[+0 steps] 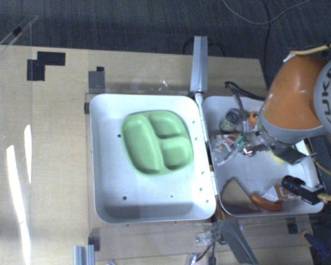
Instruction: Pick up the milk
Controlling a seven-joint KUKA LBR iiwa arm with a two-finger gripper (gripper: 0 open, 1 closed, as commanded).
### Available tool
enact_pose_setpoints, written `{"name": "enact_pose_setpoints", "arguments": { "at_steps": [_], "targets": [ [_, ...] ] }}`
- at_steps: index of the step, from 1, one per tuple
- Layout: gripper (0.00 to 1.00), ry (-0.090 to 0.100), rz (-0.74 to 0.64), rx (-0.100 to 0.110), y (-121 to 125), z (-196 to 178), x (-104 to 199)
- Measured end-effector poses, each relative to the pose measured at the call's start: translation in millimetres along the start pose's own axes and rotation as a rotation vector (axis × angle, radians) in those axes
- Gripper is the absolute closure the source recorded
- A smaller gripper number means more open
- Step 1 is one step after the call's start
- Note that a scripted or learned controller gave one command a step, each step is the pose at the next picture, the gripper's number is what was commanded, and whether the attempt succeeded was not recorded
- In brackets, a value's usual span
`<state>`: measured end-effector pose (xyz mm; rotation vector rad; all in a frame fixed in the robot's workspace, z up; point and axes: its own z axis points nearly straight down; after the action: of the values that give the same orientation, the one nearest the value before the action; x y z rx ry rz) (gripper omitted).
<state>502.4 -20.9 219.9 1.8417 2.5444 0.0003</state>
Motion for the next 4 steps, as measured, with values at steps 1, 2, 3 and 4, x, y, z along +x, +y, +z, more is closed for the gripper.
{"name": "enact_pose_setpoints", "arguments": {
  "at_steps": [1, 2, 3, 4],
  "targets": [
    [0.0, -0.001, -0.068, -0.001, 40.9, 37.8, -35.6],
    [0.0, -0.004, -0.072, -0.008, 58.4, 118.6, -105.5],
    [0.0, -0.013, -0.011, -0.014, 68.3, 125.6, -102.9],
    [0.0, -0.002, -0.205, -0.004, 41.1, 82.0, -130.2]
  ]
}}
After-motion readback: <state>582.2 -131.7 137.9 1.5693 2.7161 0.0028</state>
